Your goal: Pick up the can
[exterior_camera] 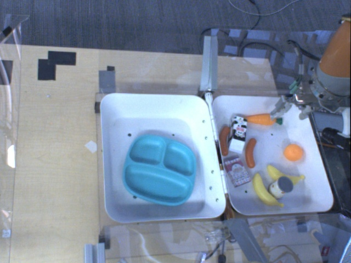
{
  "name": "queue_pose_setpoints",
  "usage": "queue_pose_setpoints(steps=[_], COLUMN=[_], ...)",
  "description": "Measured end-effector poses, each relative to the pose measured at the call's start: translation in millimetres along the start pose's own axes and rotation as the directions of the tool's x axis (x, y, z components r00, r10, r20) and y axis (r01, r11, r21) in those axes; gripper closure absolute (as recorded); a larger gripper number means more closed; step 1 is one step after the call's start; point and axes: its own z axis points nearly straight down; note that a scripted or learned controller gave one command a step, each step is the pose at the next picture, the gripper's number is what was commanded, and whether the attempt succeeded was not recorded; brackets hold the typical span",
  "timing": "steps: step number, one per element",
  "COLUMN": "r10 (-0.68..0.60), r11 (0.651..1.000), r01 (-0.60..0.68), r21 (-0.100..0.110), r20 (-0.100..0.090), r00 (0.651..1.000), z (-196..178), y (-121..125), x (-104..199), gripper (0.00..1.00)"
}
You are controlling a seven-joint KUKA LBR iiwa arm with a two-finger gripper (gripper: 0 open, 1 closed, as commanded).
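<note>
The claw (292, 104) hangs at the one o'clock corner of the right bin (323, 171), its two fingers spread and gripping nothing, just beside the leafy end of the toy carrot (260, 120). The can (283, 186) sits well apart, toward the bin's five o'clock, standing with its round end up and wedged between two bananas (265, 190), touching both. A good grasp likely means travelling to six o'clock from the claw, passing the orange (293, 152), then descending straight with fingers aligned so they straddle the can without snagging the bananas.
</note>
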Motion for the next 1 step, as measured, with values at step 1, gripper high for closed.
queue_pose_setpoints(steps=[1], r10=[0.399], r11=[0.917], r01=[-0.399], r21=[0.002], r20=[0.001], r00=[0.917], z=[77.5], y=[24.7], x=[13.5], gripper=[0.00])
